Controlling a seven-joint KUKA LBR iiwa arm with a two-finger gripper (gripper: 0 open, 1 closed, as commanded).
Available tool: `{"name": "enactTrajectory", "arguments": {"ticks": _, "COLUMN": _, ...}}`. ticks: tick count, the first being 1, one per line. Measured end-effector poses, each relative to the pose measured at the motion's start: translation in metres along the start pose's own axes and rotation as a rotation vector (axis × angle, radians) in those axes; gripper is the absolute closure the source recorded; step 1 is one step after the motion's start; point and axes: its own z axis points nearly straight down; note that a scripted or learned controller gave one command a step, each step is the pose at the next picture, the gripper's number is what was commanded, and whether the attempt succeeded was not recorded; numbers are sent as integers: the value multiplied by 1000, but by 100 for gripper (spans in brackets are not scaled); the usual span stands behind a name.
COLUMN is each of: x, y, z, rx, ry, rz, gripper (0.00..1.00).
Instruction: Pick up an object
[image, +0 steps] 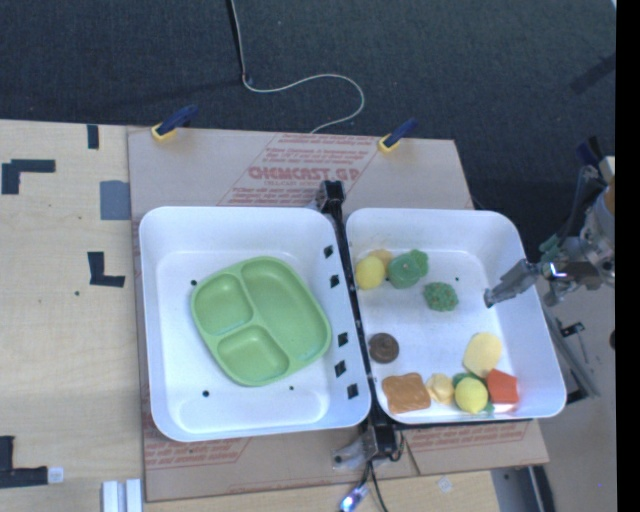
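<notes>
The right bin (500, 232) holds several toy foods: a yellow lemon (370, 271), two green broccoli pieces (408, 267) (439, 296), a brown round cookie (383, 347), a pale yellow piece (483, 352), a slice of toast (405, 392), a small yellow bit (440, 386), a yellow ball (471, 394) and a red block (502, 388). My gripper (500, 290) reaches in over the bin's right rim, slanting down to the left. It hovers to the right of the smaller broccoli and above the pale yellow piece. Nothing is seen held in it.
The left bin (165, 300) carries a green divided plate (260, 320). A black divider (345, 300) runs between the bins. Both bins rest on a cardboard sheet (300, 175) held by clamps (174, 121). A white cable (300, 85) loops at the back.
</notes>
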Motion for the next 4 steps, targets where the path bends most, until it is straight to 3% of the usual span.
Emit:
{"name": "enactTrajectory", "arguments": {"ticks": 1, "x": 46, "y": -15, "z": 206, "rx": 5, "ry": 2, "rz": -1, "gripper": 0}}
{"name": "enactTrajectory", "arguments": {"ticks": 2, "x": 43, "y": -13, "z": 188, "rx": 0, "ry": 0, "rz": 1, "gripper": 100}}
{"name": "enactTrajectory", "arguments": {"ticks": 3, "x": 114, "y": -12, "z": 94, "rx": -5, "ry": 2, "rz": -7, "gripper": 100}}
{"name": "enactTrajectory", "arguments": {"ticks": 4, "x": 225, "y": -11, "z": -32, "rx": -13, "ry": 6, "rz": -15, "gripper": 100}}
